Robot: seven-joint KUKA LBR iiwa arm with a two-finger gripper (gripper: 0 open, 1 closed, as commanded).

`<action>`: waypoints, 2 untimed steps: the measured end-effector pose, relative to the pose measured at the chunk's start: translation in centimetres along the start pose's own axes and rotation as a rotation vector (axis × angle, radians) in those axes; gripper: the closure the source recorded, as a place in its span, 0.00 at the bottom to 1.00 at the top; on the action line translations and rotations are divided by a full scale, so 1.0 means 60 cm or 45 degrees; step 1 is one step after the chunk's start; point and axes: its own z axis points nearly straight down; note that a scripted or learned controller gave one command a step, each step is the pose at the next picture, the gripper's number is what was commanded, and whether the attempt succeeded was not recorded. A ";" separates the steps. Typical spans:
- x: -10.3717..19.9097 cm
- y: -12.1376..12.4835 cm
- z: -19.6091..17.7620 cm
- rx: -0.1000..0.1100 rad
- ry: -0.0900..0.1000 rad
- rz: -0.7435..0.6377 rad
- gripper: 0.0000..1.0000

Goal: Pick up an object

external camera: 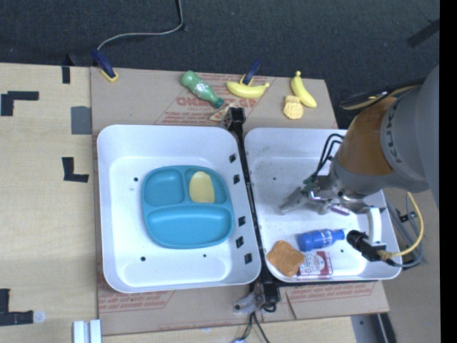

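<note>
Starting at the left, the left bin point(114, 191) holds a blue divided plate point(187, 207), and a yellow oval piece point(201, 187) lies in that plate's upper right compartment. Along the far edge of the surface, beyond the bins, I see a green bottle point(201, 88), a banana point(247, 89), a second banana point(303, 91) and a small corn-like piece point(292, 108) just below it.

In the right bin point(271, 152), a brown toast-like piece point(285, 258) sits at the near left corner, touching a red and white flat packet point(316, 265). Just above the packet lies a blue bottle point(320, 239) on its side, white cap pointing right.

My hand point(294, 201) hangs over the bare floor of the right bin, toward its middle, fingers spread fairly wide and pointing left, with nothing between them. The nearest pickable things, the bottle and the toast, lie toward the bin's near edge, apart from my fingertips.

The risk I judge from here: closing where I am would grab only air. The bottle, lying on its side, could roll away if one finger touches first, and the crowded near corner could make me nudge the packet or toast instead.
</note>
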 end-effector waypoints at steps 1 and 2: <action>-0.006 -0.093 0.000 -0.008 -0.004 0.001 0.00; -0.108 0.071 -0.168 -0.003 -0.003 0.000 0.00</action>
